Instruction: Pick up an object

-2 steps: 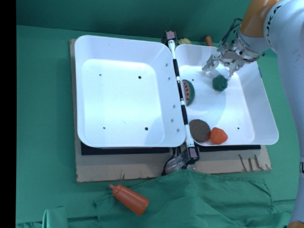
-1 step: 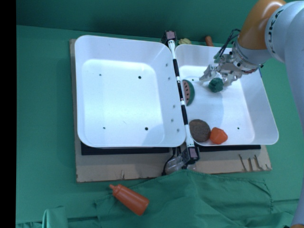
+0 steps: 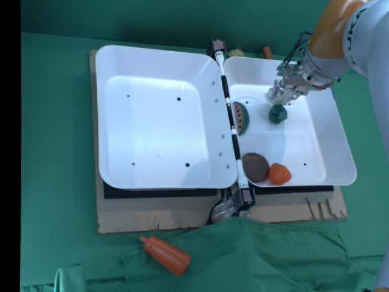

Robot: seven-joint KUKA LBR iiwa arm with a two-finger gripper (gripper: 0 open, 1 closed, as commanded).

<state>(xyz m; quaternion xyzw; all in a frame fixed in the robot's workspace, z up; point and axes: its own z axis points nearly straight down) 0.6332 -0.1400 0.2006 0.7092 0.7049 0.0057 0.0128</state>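
Seen from above at a slant: two shallow white bins side by side on a cardboard sheet [image 3: 152, 221] over green cloth [image 3: 55, 163]. Left bin [image 3: 121, 62] bare white with a few dark dots on its floor. Right bin [image 3: 331, 145] holding four things: a watermelon-slice toy [image 3: 240, 118] tight against the dividing rim, partly cut off by that rim; a dark green lump [image 3: 278, 114] near the middle, shape hard to make out; a brown round piece [image 3: 256, 166] at the near edge, touching or just beside an orange piece [image 3: 279, 174]. Reaching in from the right, the grey arm [image 3: 364, 29] with its orange band, upper part cut off by the frame. Gripper [image 3: 281, 96] low over the right bin, just above and slightly left of the dark green lump; whether touching it, impossible to tell. Tool state likewise impossible to tell, too small and blurred against the white; nothing visibly grasped. Along the divider, a black-and-white striped bar [image 3: 229, 111] with small dark fittings at both ends, details unclear. Behind the right bin's far rim, a yellowish object [image 3: 236, 53] and a small orange one [image 3: 267, 52], both mostly hidden. On the cloth in front, an orange bottle [image 3: 165, 255] lying on its side, well apart from the bins.
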